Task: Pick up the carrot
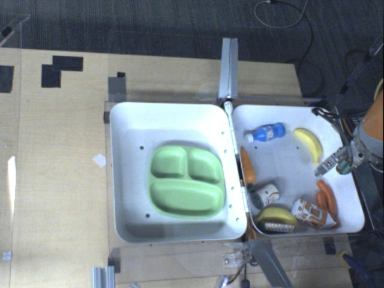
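Observation:
The carrot (246, 167), orange and tapered, lies along the left wall of the right bin (282, 116), pointing front to back. My gripper (334, 165) hangs over the right side of that bin, far to the right of the carrot. It sits just below the banana (309, 143) and above an orange-red elongated item (326, 195). Its fingers stand apart, open, with nothing between them.
The right bin also holds a blue bottle (266, 132), a small can (267, 194), a yellow toy (275, 216) at the front and a printed carton (311, 214). The left bin (126, 161) holds a green divided tray (186, 180). Cables lie beyond the bench.

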`<action>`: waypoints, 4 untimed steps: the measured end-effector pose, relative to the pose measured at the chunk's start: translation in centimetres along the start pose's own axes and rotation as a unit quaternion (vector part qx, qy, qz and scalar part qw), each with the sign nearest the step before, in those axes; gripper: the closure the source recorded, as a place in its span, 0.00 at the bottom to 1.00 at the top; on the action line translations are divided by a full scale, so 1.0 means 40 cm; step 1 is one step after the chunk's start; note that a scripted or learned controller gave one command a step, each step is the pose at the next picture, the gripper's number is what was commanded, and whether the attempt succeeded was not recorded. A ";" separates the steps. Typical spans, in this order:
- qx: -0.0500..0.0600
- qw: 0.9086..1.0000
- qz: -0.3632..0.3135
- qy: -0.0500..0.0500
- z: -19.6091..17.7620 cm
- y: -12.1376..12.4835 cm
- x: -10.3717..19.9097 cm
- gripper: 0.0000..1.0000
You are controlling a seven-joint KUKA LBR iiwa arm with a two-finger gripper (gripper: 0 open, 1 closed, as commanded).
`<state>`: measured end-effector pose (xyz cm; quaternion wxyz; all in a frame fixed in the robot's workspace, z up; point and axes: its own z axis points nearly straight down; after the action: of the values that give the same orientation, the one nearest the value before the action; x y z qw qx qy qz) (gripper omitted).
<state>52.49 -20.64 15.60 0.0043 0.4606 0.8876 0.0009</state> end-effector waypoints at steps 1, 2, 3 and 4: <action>-0.002 0.977 0.215 -0.001 0.165 -0.029 0.041 1.00; 0.002 0.945 0.328 0.000 -0.159 0.006 -0.002 1.00; -0.002 0.965 0.263 -0.001 0.165 0.105 0.140 1.00; 0.001 0.985 0.172 0.001 0.001 0.012 0.097 1.00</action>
<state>50.64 -17.18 15.54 0.0026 0.6068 0.7949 0.0009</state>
